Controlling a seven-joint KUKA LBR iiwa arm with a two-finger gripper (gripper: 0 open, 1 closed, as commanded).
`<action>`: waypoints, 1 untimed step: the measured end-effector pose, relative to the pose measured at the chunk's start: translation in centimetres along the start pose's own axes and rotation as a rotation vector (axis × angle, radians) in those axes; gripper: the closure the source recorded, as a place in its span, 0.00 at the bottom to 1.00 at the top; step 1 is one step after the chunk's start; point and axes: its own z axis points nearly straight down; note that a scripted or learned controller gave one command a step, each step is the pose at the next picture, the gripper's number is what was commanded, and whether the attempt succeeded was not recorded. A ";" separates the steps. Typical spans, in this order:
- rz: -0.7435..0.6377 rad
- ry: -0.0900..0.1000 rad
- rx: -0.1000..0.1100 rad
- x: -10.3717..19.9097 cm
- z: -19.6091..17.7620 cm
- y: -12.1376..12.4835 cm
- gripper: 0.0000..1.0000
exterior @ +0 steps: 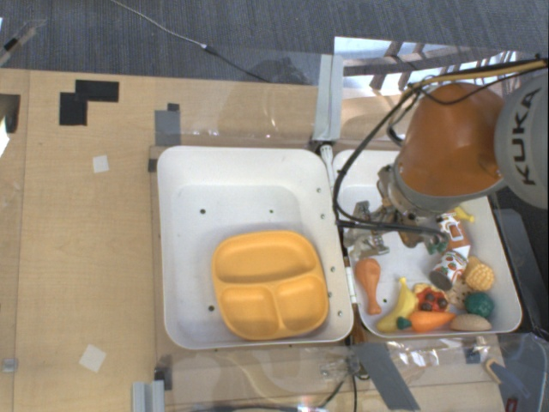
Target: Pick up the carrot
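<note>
Because the carrot (431, 321) lies untouched at the near wall of the right-hand bin (511, 292), toward the near right corner of the surface (77, 256), the task looks to be in its approach step, with the pick itself not yet made. The carrot rests flat and is crowded. A banana (401, 305) touches its left end, a small cluster of red berries (431, 299) sits just behind it, and a beige rounded piece (470, 322) lies just beside its right end, with a green ball (480, 305) close behind that. A chicken drumstick (371, 283) lies a little further back along the bin's left side, and an ear of corn (479, 275) sits near the right wall.

In the left-hand bin (184, 230) a yellow divided plate (270, 281) occupies the near half.

Further back, the gripper (396, 234) hangs over the middle of the right-hand bin, behind the drumstick and well apart from the carrot. The orange band (450, 140) of the arm covers much of it from above, so how wide it stands open cannot be told. Nothing is seen in its hold.

The next move, as I judge it, calls for travel toward the near wall, then a descent lined up across the carrot's narrow width. The neighbours leave little room, so a nudged banana or a grasp on the wrong toy seems the main risk.
</note>
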 end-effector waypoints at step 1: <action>-0.433 0.003 0.001 1.4 0.1 -2.8 1.00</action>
